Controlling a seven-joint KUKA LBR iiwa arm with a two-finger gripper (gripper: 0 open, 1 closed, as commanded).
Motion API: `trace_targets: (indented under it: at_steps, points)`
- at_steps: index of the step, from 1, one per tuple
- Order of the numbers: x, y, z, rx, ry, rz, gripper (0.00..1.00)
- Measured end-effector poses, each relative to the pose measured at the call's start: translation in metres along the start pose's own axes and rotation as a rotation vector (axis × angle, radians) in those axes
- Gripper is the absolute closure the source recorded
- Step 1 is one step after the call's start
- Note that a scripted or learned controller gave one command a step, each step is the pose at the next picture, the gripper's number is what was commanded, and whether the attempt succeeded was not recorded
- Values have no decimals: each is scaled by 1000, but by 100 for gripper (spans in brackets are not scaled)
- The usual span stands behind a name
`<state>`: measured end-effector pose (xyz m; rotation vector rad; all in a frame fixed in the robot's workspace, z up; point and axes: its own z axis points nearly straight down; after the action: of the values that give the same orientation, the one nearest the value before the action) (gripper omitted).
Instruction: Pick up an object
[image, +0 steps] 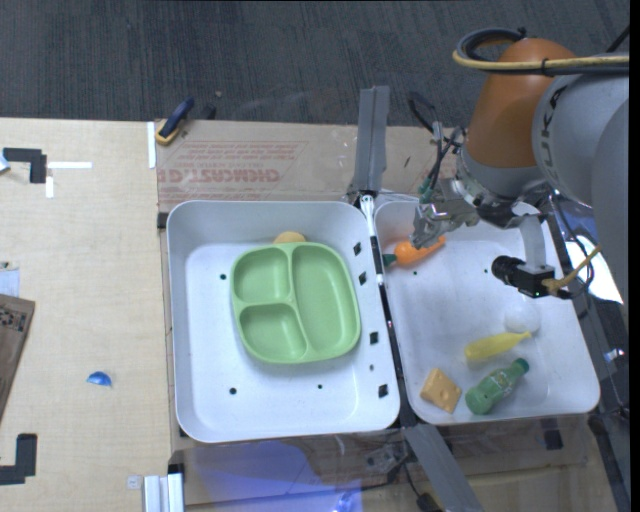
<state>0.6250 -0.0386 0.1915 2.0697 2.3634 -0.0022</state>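
Off to my side a brown cardboard sheet (250, 160) lies behind the bins, a blue-and-yellow tool (176, 117) just past it, a small blue piece (98, 379) on the wooden bench (75, 290).

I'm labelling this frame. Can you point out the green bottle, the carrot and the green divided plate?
green bottle (495, 388), camera view, on its body.
carrot (414, 253), camera view, on its orange middle.
green divided plate (324, 290), camera view, in its long right compartment.

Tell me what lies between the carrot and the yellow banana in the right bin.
Only bare white bin floor separates the carrot from the banana, seen in the camera view.
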Motion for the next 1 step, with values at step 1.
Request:
trace_targets:
  at_steps: [1]
  points:
    - [-67,-67,65,1,1,-202,100]
